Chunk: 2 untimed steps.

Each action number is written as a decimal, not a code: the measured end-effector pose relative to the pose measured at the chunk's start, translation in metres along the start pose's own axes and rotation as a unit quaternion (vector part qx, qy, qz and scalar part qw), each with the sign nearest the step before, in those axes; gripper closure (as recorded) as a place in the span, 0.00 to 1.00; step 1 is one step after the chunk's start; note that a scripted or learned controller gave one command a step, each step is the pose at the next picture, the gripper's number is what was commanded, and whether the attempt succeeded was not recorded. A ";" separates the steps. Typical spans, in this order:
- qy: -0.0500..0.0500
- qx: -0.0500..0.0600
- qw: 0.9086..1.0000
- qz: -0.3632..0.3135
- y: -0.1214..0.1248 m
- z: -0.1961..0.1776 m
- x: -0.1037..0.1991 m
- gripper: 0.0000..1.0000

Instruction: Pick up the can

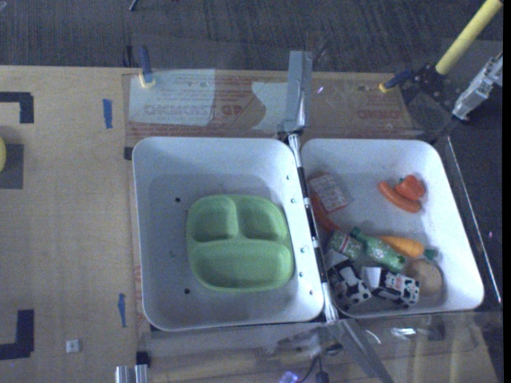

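Starting at the upper right edge of the frame, a pale grey piece there may be the claw (479, 90). It is too cropped and blurred to be sure, and I cannot tell whether it is wide or narrow. It sits well apart from both bins, beside a yellow rod (469, 32) that runs to the top right corner.

The can (369, 250) lies on its side in the lower middle of the right bin (451, 214). It is green, with a paler label patch on its body and a darker end toward the upper left. A carrot (403, 246) touches its right end. Two black-and-white cartons (349, 282) lie just below it.

Both bins stand on a pale wooden bench (64, 214). The bench is marked with bits of blue tape (107, 112) and black tape corners (20, 106) on the left. Dark carpet (239, 10) runs across the top of the frame. A grey metal strip (297, 90) stands above the seam between the bins.

My count:
- two white bins
- one can
- one carrot
- two cartons
- one red-and-white packet (329, 191) at the upper left of the right bin
- one orange-red toy (403, 191) at its upper right
- one brown round lump (425, 276) at its lower right
- one green plate (238, 242) with three compartments, alone in the left bin (160, 174)
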<state>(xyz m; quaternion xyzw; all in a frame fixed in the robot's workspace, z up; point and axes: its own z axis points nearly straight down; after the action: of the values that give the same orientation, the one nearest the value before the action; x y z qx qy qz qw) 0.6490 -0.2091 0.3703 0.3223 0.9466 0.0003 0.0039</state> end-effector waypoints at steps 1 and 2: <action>-0.001 -0.001 0.962 -0.275 0.022 -0.063 0.005 1.00; 0.002 -0.001 0.935 -0.355 0.000 0.096 -0.006 1.00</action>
<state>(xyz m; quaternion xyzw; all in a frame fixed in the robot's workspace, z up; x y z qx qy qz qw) 0.6547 -0.2133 0.2741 -0.0350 0.9994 0.0008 0.0020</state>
